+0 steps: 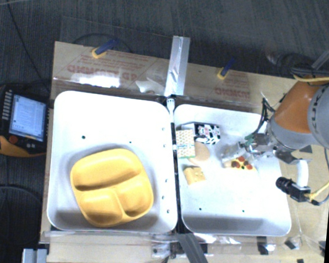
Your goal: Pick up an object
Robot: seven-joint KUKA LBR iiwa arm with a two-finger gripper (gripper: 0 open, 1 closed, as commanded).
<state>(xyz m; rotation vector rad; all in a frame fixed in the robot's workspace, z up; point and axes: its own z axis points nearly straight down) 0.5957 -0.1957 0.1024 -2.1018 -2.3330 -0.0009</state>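
Trouble is likeliest at the grasp: the end effector (249, 146) hangs low in the right bin (243, 215), just above a small red-and-yellow piece (240, 163), and whether it is open or closed cannot be told. That piece looks tiny and flat, so it may slip or skid away towards the cheese-like wedge (193, 175) and patterned packets (206, 132) nearby

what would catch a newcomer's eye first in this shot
The yellow tray, divided into compartments, dominates the left bin. Next comes the arm's orange band at the right, above the right bin. The end effector sits low over that bin's upper part, next to a small red-dotted item, with a few small items clustered near the divider.
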